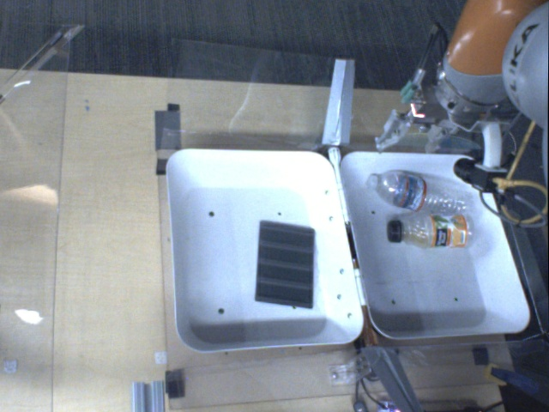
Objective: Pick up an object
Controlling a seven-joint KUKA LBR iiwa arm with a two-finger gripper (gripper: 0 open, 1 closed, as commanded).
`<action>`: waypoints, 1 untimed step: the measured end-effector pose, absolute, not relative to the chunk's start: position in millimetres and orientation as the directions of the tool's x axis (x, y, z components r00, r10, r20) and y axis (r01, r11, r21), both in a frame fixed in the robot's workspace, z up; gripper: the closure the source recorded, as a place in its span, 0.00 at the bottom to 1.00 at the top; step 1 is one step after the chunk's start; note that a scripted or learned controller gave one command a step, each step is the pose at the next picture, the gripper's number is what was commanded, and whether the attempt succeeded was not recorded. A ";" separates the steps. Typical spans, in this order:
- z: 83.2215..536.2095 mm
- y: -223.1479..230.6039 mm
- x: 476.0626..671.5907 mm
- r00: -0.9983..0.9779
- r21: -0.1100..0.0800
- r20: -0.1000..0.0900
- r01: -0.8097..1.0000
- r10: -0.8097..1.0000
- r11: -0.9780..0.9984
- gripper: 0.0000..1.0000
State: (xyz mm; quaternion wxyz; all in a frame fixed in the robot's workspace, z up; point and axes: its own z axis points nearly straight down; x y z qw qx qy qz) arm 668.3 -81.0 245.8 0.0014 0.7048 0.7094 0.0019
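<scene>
Two plastic bottles lie in the right bin (446, 312). A clear one with a blue label (414, 190) rests near the far wall. Just in front of it lies another with a black cap and a yellow-green label (431, 232). In the left bin (197, 230) a black ribbed rectangular pad (286, 263) lies flat near the middle. My gripper (412, 131) hangs over the far rim of the right bin, behind the blue-label bottle and apart from it. Nothing shows in its grasp.
The grey arm with its orange band (489, 24) comes in from the upper right. A metal post (340, 101) stands behind the seam between the bins. Cables (510, 191) hang beside the right bin's right wall. A clear panel covers the bench at left.
</scene>
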 end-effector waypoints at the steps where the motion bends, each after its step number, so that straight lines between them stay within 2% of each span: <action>1: 87.5 -115.1 661.1 -0.135 0.009 -0.001 0.991 0.991 0.135 0.00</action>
